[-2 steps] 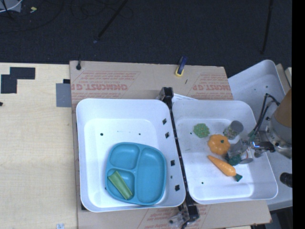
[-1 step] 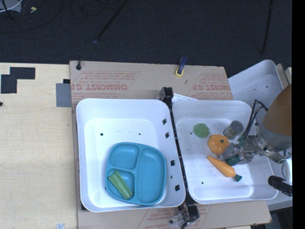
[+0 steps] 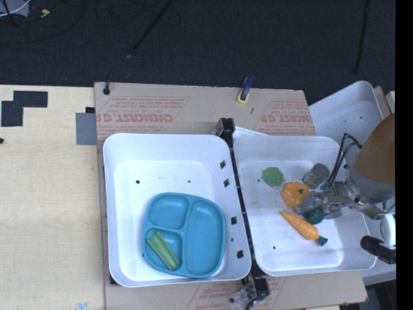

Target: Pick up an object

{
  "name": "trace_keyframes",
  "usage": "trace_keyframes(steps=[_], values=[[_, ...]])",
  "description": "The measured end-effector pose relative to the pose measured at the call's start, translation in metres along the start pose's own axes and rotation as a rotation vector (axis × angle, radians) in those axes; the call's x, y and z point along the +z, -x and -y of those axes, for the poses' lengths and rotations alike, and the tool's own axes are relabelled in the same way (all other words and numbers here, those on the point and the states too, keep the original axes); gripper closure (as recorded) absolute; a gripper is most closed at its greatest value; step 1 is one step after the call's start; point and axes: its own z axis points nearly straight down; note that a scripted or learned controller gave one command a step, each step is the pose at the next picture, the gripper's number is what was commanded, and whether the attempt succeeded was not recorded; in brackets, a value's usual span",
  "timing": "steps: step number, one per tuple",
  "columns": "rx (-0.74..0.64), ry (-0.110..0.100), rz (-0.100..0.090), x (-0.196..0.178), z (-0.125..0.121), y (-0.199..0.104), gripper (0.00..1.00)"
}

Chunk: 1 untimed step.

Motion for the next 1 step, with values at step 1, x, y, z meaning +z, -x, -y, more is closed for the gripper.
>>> trace_keyframes(steps=[1], values=[[0.004, 0.000, 0.001, -0.0097, 0.0000, 0.0017, 1.00]])
